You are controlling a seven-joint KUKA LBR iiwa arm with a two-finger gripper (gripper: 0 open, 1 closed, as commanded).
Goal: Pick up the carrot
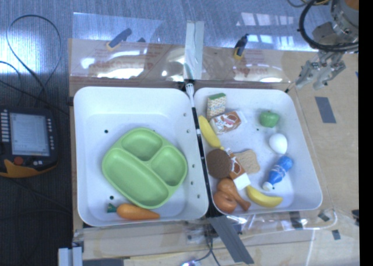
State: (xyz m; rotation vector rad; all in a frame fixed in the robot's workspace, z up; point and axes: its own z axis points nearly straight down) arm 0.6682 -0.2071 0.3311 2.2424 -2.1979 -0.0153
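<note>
**Carrot in left bin, gripper parked off to the upper right**

The carrot [137, 212] is seen lying flat along the near wall of the left bin [87, 142], just beside the near edge of the green divided plate [145, 167], its green top pointed left. The gripper [319, 74] is held above the bench beyond the far right corner of the right bin [306, 160], well apart from the carrot. Its fingers are seen slightly spread, with nothing between them. In the right bin are found two bananas, a green apple [268, 119], an egg [278, 142], a blue bottle [278, 171], a drumstick [228, 196] and crackers. A tablet controller [26, 139] is placed left of the bench.
</note>
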